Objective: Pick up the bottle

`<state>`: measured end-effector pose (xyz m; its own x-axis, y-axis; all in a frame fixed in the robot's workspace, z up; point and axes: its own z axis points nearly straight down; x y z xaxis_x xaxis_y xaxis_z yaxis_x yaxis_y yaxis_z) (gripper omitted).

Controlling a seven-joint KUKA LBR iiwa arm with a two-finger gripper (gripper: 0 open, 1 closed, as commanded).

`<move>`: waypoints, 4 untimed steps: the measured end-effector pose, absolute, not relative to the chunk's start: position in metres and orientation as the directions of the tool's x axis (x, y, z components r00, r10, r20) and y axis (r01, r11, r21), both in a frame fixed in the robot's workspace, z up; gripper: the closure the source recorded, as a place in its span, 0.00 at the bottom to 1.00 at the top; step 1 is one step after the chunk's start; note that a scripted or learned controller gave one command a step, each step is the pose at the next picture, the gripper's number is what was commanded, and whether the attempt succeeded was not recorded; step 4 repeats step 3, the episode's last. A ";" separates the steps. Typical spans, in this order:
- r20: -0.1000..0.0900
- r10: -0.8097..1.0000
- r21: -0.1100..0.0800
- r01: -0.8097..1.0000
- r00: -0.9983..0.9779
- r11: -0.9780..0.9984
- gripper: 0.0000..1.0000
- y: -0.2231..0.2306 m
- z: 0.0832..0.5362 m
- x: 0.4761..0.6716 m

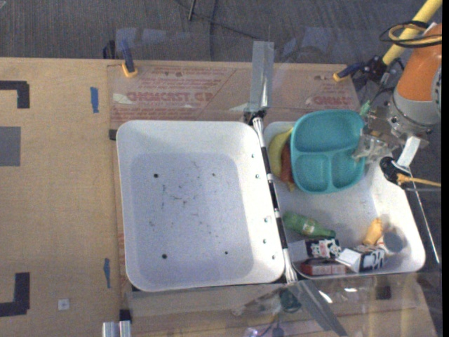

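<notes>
A: Spotted the bottle (309,225) yet?

B: Yes. Green, lying on its side on the floor of the right bin (382,203), close to that bin's left wall. Just below the teal tray (326,153), apart from it.

A: Touching anything?

B: Hard to say. Sits just above a small black-and-white carton (323,247) and a flat red box (317,267), both toward the bin's near edge. Too close to the carton to tell contact from a gap.

A: And the hand (370,148)?

B: Hangs over the right bin, at the right edge of the teal tray, below the arm's orange band (419,79). Well apart from the bottle, with most of the tray between them.

A: Open or closed?

B: Cannot tell. Too small and too pale against the tray and the white bin to read.

A: Gripping the bottle, then?

B: No. Nowhere near it.

A: Anything else worth noting in that bin?

B: A banana (278,146) tucked against the tray's left side, partly under it, with something red beside it. A second black-and-white carton (372,259) in the lower right corner, and a small orange piece (376,229) just above that.

A: And the other side?

B: Left bin (189,202), white with dark specks on its floor, resting beside the right one on the tan surface (56,188).
</notes>
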<state>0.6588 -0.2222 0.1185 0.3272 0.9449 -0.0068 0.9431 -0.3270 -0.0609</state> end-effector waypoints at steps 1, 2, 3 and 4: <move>-0.010 0.945 -0.064 0.943 0.328 -0.328 1.00 -0.223 0.127 0.658; -0.004 0.946 -0.062 0.944 0.325 -0.324 0.00 -0.220 0.129 0.660; 0.010 0.812 0.020 0.811 0.584 -0.584 0.00 -0.199 0.097 0.617; 0.010 0.812 0.020 0.811 0.584 -0.584 0.00 -0.199 0.097 0.617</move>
